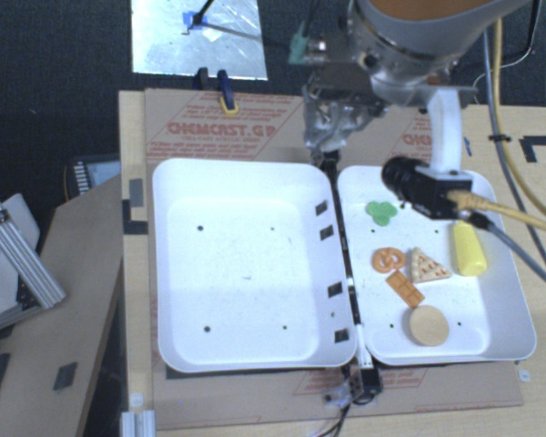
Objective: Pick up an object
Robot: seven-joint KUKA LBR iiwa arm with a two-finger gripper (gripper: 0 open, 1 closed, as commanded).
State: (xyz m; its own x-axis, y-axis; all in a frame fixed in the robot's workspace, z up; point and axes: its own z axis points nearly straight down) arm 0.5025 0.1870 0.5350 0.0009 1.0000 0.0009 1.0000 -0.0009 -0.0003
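The gripper hung over the far end of the divide between the two bins; whether its claw was open or closed could not be told. The right bin held a green piece, yellow cylinder, pretzel, triangular cracker, orange wafer and tan disc.

The cardboard sheet under the bins reads "CHEMCAST G P".

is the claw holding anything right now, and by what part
Nothing held: the claw hangs above the bins' top edge, nothing between its fingers; the toys lie in the right bin.
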